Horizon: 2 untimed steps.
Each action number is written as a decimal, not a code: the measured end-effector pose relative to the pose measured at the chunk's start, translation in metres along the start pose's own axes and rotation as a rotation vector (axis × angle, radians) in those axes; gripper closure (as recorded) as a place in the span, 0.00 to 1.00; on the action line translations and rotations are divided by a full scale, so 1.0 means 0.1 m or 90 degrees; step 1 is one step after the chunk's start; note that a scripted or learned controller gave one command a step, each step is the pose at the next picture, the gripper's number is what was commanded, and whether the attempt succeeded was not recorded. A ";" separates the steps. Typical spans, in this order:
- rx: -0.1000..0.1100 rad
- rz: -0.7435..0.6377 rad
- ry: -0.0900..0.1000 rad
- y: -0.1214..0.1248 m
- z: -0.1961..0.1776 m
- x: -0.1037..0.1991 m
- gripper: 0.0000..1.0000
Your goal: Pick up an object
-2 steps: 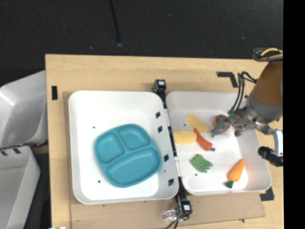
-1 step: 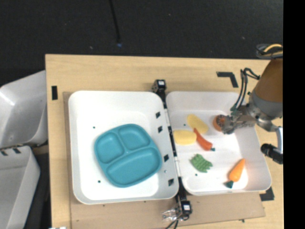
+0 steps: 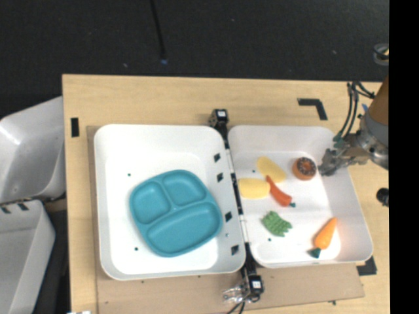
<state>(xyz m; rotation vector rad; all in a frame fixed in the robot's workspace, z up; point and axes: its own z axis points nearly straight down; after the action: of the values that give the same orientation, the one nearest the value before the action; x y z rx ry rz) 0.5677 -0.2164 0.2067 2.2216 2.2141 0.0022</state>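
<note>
Left bin: we see it holding one blue divided plate, lying flat near its middle; we judge it is kept apart from the food as a place to set things down.
Divider: clips join the two bins where they touch, which we think keeps them from sliding.
Right bin: here lie the things we could pick, spread apart so each can be reached alone.
Yellow pieces: two, on the left of this bin, touching a red pepper.
Green leaf: nearer, alone.
Carrot: near right corner, tilted.
Brown round piece: far side, just left of the pincer.
Pincer: low at the bin's far right; we cannot tell whether it is released or clenched, and nothing shows between its tips.
</note>
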 end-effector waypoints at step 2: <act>0.002 -0.006 0.002 0.12 -0.04 0.54 1.00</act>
<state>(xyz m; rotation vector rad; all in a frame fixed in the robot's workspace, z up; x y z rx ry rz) 0.5801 -0.1627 0.2108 2.2136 2.2284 0.0016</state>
